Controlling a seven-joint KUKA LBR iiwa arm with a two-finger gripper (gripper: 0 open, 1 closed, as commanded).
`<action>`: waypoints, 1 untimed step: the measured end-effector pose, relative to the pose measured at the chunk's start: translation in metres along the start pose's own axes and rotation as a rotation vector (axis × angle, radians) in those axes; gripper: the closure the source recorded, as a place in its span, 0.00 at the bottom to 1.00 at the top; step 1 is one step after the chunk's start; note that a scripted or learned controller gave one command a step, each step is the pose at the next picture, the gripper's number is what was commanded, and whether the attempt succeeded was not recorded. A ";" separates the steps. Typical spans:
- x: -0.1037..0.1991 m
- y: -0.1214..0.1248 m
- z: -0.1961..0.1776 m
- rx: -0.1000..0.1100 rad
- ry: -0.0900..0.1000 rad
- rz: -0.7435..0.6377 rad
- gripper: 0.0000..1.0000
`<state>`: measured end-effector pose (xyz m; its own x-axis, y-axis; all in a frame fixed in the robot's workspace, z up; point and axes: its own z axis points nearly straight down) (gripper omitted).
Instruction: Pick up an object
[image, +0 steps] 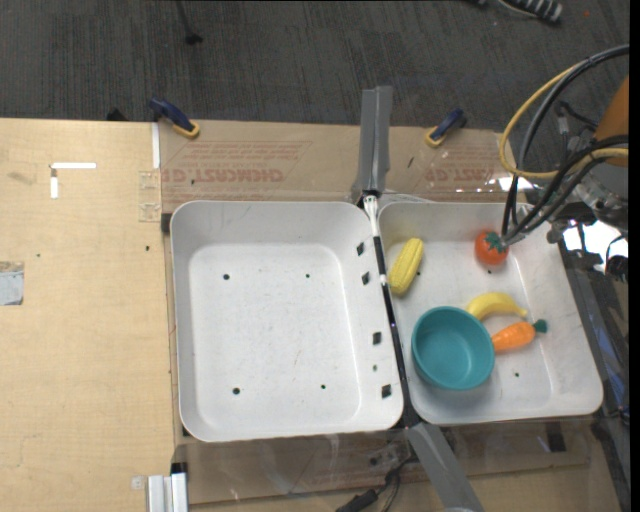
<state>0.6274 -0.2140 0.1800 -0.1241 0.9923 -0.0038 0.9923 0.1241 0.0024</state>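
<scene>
- Black and yellow cables (540, 160) loop over the far right corner of the right bin (570, 395), with the arm's grey and orange parts at the right edge; the claw cannot be made out, so whether it is open or gripping anything cannot be told.
- Two clamps, one at far left (172, 116) and one at far right (446, 126), pinch a sheet of cardboard (260, 165) to the worktop (80, 330).
- The left bin (190, 330) is beside the right one, touching along a black-clipped seam.
- The right bin holds a corn cob (405, 265) at its far left, a tomato (490, 248) at the far middle just under the cables, a teal bowl (453, 347) near the front, and a banana (496, 305) and carrot (516, 335) just right of the bowl.
- The cardboard bears reddish print, reversed and hard to read.
</scene>
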 end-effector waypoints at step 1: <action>0.013 0.015 0.088 0.001 0.002 -0.032 0.00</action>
<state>0.6411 -0.1994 0.0924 -0.1553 0.9879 -0.0014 0.9879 0.1553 0.0011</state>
